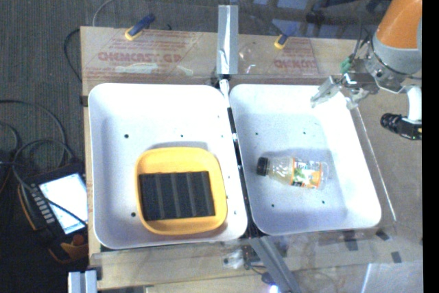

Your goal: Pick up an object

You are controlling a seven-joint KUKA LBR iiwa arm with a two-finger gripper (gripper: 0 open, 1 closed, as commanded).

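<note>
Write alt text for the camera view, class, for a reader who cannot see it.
A grey robot arm with an orange band holds its open two-finger gripper above the far right corner of the right white bin, where a clear plastic bottle lies on its side. The left white bin holds a yellow rounded-square tray with dark slots.

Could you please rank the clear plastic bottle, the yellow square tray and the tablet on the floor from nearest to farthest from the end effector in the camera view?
From the end effector:
1. Clear plastic bottle, lying in the right bin.
2. Yellow square tray, in the left bin.
3. Tablet, on the floor at far left.
</note>
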